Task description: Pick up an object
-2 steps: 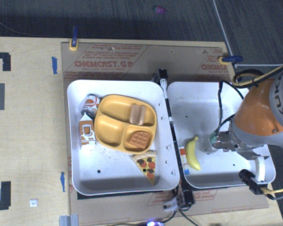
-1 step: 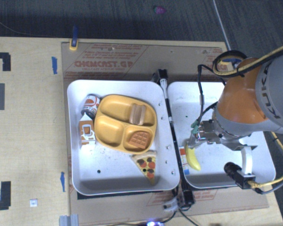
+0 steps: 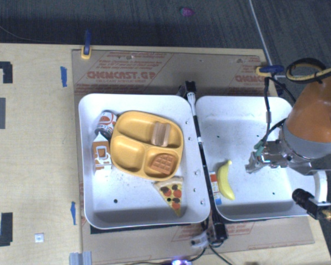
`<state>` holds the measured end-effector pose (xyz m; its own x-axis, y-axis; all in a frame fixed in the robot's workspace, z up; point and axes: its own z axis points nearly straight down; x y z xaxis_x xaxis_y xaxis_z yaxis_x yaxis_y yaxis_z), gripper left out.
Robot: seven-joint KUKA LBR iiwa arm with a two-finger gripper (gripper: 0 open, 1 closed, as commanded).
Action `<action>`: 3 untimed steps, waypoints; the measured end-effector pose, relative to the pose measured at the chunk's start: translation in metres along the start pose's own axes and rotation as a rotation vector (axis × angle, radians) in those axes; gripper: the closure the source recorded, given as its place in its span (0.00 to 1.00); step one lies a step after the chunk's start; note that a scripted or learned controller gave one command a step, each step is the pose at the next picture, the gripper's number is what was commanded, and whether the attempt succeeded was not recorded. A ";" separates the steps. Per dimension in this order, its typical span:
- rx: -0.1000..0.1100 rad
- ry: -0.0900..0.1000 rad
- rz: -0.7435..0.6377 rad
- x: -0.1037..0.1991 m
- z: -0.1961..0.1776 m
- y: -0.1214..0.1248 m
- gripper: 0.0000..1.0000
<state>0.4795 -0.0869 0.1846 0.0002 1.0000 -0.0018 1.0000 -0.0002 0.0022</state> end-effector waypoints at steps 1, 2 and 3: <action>0.002 0.003 -0.002 0.084 0.000 0.001 1.00; -0.002 0.001 0.000 0.044 -0.010 0.001 1.00; 0.001 0.001 -0.002 0.067 0.000 0.056 1.00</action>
